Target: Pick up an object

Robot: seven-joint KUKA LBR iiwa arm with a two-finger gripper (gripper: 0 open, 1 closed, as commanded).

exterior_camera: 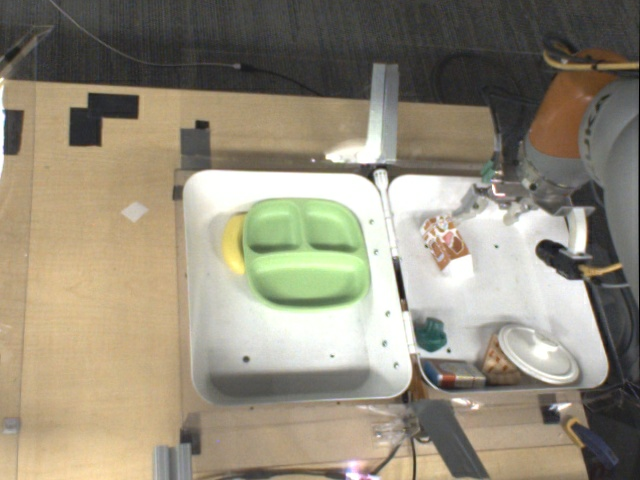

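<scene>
From the camera above, the grey two-finger gripper (495, 200) hangs over the far edge of the right white bin (560, 288), fingers spread apart with nothing between them. A small red-and-white patterned packet (445, 242) lies just beside it; its print is unreadable. The green divided plastic tray (303, 251) fills the left white bin (230, 338), covering a yellow object (232, 245).

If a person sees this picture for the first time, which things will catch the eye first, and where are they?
The green divided plate in the left bin stands out first, with something yellow peeking from under its left edge. Next is the arm's orange band at the upper right, with the pincer at the top of the right bin, close to a red-and-white packet.
</scene>
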